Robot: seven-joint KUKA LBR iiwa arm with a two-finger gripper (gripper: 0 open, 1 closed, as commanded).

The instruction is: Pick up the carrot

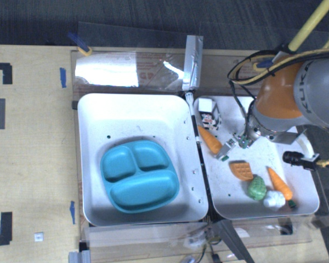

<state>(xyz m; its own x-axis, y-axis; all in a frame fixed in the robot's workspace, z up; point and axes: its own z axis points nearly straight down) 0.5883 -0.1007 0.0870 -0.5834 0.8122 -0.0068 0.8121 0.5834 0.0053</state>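
An orange carrot (279,183) with a small green end lies tilted near the right bin's front right corner. A second orange, carrot-like piece (209,139) lies by the right bin's left wall. My gripper (226,149) hangs low in the right bin, just right of that second piece and well left of the carrot with the green end. Nothing shows in its grasp. The grey arm with its orange band (279,95) reaches in from the right above the bin.
Also in the right bin (310,207) are a ridged orange slice (241,170), a green broccoli-like toy (257,188), a white piece (273,199) and a black-and-white toy (207,116). The left bin (93,114) holds a blue divided plate (140,174). Cables loop above the arm.
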